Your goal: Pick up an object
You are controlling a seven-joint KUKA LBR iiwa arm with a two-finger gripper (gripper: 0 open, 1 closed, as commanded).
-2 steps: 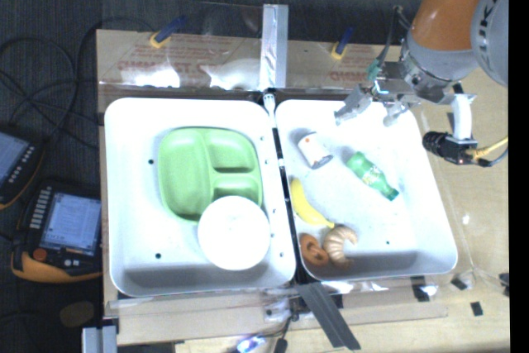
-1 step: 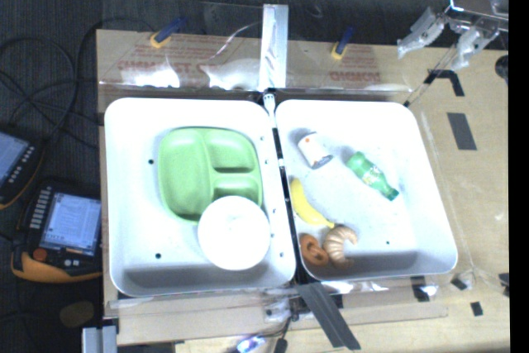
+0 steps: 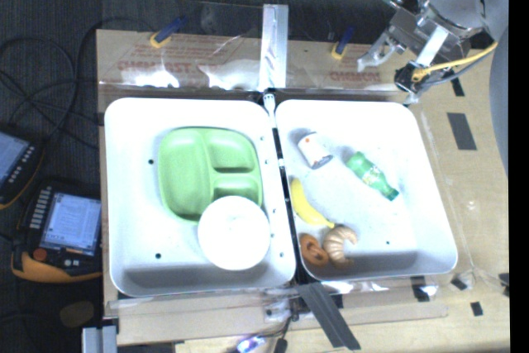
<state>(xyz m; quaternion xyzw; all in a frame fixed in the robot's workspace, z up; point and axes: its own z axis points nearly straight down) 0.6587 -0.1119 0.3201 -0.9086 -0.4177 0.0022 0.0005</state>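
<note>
Two white bins: the left bin [image 3: 132,202] holds a green tray [image 3: 198,165] and white plate [image 3: 235,233]; the right bin [image 3: 413,202] holds, spread toward nine o'clock, a bottle [image 3: 371,175], banana [image 3: 305,207], croissant [image 3: 339,240], cup [image 3: 314,150]. At one o'clock, above the bench, the gripper [image 3: 388,66] is open, holding nothing

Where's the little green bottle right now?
The green bottle lies on its side in the right bin, toward its middle, just right of the small white cup and apart from the banana.
</note>
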